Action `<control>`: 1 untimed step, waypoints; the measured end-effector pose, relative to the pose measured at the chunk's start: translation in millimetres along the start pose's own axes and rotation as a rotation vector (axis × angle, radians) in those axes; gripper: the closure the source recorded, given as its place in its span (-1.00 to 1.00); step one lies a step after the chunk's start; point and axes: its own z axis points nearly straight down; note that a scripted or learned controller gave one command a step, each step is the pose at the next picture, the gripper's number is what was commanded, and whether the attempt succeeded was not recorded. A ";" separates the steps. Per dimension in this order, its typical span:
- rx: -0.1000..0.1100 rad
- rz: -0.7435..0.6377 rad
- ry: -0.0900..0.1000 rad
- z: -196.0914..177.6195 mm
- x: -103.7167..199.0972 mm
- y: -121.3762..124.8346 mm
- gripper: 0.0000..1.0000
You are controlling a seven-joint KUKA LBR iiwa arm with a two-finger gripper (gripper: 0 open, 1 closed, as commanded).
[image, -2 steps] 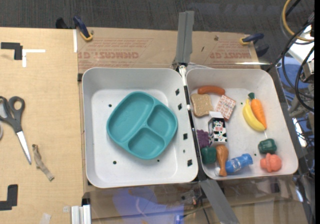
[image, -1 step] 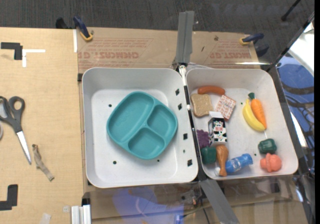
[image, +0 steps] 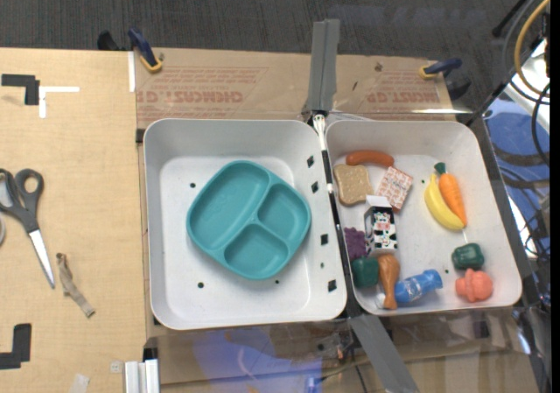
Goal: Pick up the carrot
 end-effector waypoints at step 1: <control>0.000 -0.374 0.001 76.8 -4.2 10.5 1.00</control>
